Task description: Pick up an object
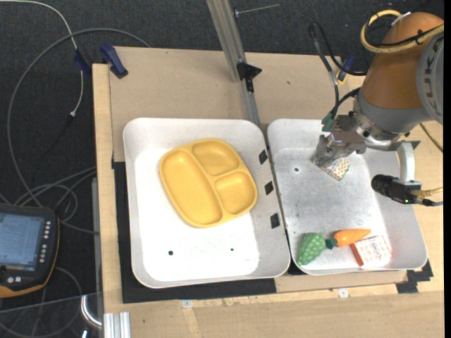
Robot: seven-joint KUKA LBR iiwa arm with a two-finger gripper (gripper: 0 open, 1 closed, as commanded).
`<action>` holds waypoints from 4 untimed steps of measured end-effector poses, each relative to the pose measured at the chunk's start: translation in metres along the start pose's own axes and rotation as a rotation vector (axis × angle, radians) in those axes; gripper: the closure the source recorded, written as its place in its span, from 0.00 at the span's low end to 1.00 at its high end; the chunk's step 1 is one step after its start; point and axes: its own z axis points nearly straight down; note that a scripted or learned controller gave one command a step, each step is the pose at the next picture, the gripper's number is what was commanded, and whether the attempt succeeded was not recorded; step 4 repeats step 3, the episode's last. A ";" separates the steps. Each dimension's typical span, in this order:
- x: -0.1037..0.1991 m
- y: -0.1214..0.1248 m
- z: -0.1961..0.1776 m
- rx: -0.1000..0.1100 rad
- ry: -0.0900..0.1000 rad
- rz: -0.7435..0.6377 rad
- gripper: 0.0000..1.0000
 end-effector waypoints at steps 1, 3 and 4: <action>0.055 -0.009 -0.012 -0.001 0.000 -0.001 1.00; 0.162 -0.019 -0.016 -0.003 -0.001 -0.001 1.00; 0.162 -0.019 -0.016 -0.003 -0.001 -0.001 1.00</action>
